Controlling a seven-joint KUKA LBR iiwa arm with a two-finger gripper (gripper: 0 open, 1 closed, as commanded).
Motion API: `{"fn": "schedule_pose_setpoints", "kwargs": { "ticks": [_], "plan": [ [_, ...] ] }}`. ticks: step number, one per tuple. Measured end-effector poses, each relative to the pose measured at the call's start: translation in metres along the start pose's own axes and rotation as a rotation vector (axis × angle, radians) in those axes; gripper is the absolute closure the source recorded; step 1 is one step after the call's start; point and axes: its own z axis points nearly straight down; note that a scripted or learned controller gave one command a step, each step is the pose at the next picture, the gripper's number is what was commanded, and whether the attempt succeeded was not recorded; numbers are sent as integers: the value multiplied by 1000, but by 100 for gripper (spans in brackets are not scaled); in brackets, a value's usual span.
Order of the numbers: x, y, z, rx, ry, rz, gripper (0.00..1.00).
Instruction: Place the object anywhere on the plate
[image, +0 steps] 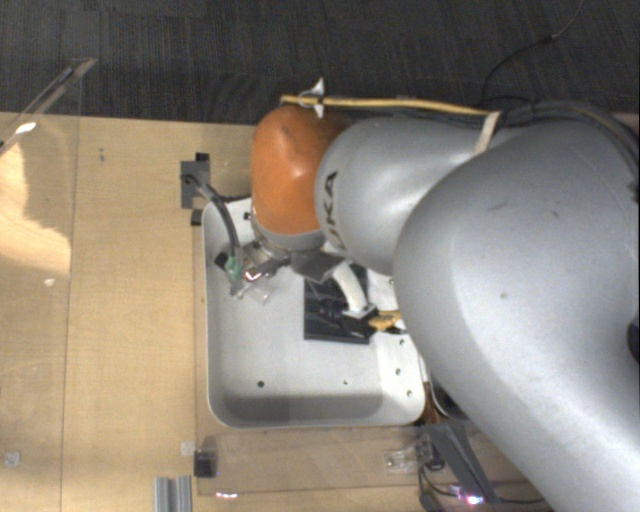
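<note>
The bench (100, 300) was seen at the left. A white bin (300, 405) was set on it. The gripper (248, 275) was held low over the bin's upper left corner, near the wall. Whether it was open or clamped on anything could not be told. The bin's right part was hidden by the arm (500, 250) and its orange band (285, 170).

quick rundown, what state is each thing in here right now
arm: reached in from the right, stretched over the bin and covering its right part
tool: low over the bin's upper-left area; whether it holds anything cannot be told
white bin: sitting flat on the bench, its near wall in plain sight
bench: level, bearing the bin
</note>
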Motion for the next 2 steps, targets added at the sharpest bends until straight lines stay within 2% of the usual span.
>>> {"fn": "schedule_pose_setpoints", "kwargs": {
  "ticks": [1, 2],
  "plan": [
    [-32, 27, -49, -5, -3, -305, 100],
    [-30, 48, -105, -7, -5, -647, 100]
  ]
}}
